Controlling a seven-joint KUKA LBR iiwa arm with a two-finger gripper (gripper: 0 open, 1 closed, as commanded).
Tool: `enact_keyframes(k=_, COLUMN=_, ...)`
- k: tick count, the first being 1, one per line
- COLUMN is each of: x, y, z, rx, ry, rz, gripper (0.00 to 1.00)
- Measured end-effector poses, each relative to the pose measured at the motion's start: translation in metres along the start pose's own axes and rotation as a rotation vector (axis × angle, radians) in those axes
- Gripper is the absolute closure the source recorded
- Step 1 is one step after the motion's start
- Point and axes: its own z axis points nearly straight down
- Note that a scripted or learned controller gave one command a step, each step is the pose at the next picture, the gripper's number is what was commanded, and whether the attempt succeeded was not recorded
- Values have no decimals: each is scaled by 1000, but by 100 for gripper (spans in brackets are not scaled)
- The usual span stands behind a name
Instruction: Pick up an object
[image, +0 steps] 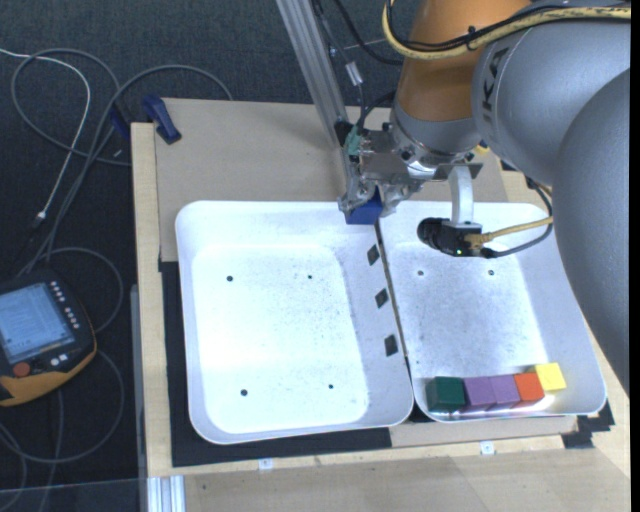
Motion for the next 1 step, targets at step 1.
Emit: enact_keyframes(k=1, x=10, y=42, z=42, rx=7, ry=-4, rz=6, gripper=100)
